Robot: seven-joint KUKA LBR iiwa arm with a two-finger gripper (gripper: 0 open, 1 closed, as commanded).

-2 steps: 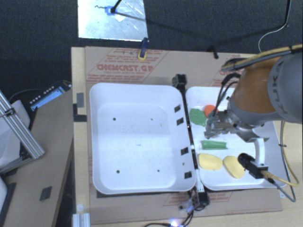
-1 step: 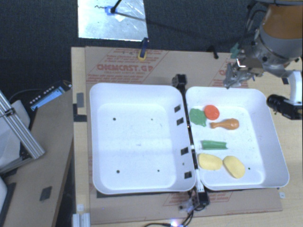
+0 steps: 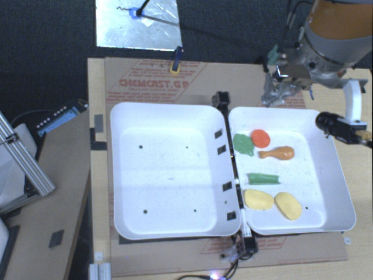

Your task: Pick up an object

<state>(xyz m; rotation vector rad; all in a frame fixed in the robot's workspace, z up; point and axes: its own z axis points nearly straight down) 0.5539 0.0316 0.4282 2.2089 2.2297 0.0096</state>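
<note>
two shallow white bins side by side on a cardboard-covered bench – left bin, right bin, joined along a black hinge strip. right bin holding the toy food, all in its left half: a round orange-red tomato near the top, touching or just beside a leafy green piece to its left; a tan drumstick just right of those, lying roughly level; a flat green bean pod lower down, apart from the rest; two yellow potato-like lumps at the bottom – one near the hinge, the other just beside it on the right, tilted.

grey arm with orange band entering from the upper right. gripper hanging over the far edge of the right bin, above the cardboard, well apart from every piece of food. nothing between the fingers; open or clenched – cannot tell, too blurred and dark.

behind the bench: a shiny metal sheet on dark carpet, and a small yellow and blue clip at the cardboard's far edge.
</note>
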